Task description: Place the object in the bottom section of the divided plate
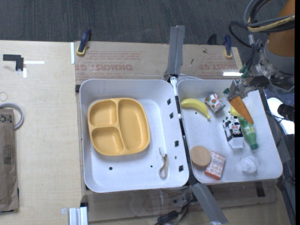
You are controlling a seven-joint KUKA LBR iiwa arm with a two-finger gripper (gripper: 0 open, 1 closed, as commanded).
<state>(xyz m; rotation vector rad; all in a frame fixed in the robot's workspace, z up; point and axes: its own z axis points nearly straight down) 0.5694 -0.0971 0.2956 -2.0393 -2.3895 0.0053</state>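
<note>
One gripper (236,91) sat over the carrot (241,108) in the right bin (274,165), jaw state unclear; divided plate (119,125) waited unloaded.

Divided plate (119,125): smooth yellow plastic, low sheen. Both bins, left (93,172) and right (267,165): white plastic, smooth, slightly glossy. Table (37,139): pale wood-grain surface, matt. Cardboard sheet (122,65) at the far side: brown, matt, red print. Banana (196,107): smooth yellow skin. Green bottle (249,136): glossy plastic. Small carton (215,165) at the near right: printed card. Bag (8,158) at the left edge: brown paper, creased.
</note>
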